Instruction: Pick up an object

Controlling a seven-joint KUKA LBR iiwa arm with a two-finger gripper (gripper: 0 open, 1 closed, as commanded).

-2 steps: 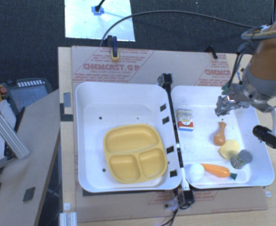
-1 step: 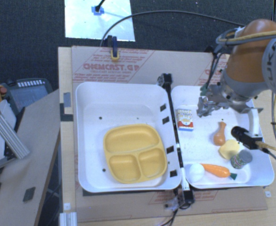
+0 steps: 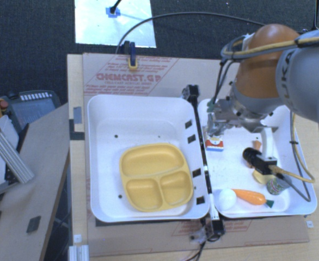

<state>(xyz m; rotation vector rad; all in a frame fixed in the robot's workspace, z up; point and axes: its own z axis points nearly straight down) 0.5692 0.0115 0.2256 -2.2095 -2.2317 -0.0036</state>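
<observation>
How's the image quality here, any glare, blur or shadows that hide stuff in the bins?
In the camera view, the white bins look bright and washed out; the yellow tray and carrot stay sharp; the arm shades the right bin's far part; the gripper region is dim and slightly soft.

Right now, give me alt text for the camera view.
The grey arm's gripper hangs low in the right bin, just above a small red, white and blue item. Nearer lie a carrot and a white ball; the left bin holds a yellow divided tray.
</observation>
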